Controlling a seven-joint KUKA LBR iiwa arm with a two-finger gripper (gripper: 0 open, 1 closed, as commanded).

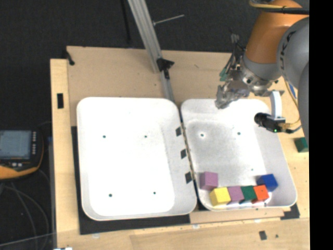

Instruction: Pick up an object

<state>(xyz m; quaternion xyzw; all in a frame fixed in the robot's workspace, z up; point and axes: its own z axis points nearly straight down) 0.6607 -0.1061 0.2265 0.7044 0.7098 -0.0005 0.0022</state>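
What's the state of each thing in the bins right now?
claw: above right bin's far edge, nothing seen in it
purple cube: resting alone in right white bin
yellow, purple, green, orange, blue cubes: clustered at near wall

No legible text, labels or numbers anywhere.
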